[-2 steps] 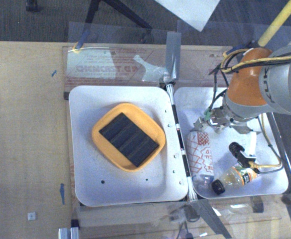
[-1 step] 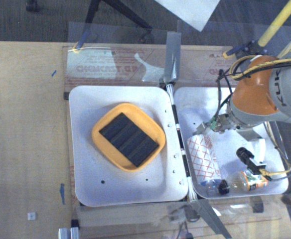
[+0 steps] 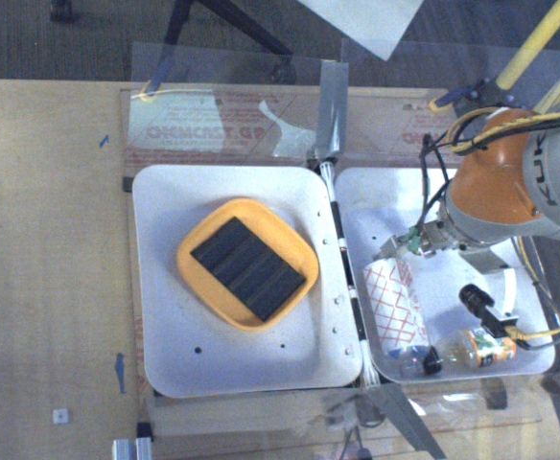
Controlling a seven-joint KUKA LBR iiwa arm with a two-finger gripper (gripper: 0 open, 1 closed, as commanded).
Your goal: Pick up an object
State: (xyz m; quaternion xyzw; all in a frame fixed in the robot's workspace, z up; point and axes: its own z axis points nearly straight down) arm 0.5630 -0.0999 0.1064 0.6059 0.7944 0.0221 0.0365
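Gripper [image 3: 416, 241] is low over the right bin [image 3: 368, 197], near its back-left part, just above the red & white checked paper box [image 3: 395, 300]. Can't tell if it's open or shut, or if it touches anything. Arm [image 3: 491, 180] comes in from the right & bends down over the bin. A small bottle [image 3: 477, 350] w/ a black cap lies by the bin's front wall. Left bin [image 3: 165, 353] has a yellow tray [image 3: 196, 274] w/ a black ribbed pad [image 3: 249, 268].

Dish [image 3: 246, 274] in left bin [image 3: 165, 353], packet [image 3: 395, 305] and bottle [image 3: 477, 349] in right bin [image 3: 376, 199]
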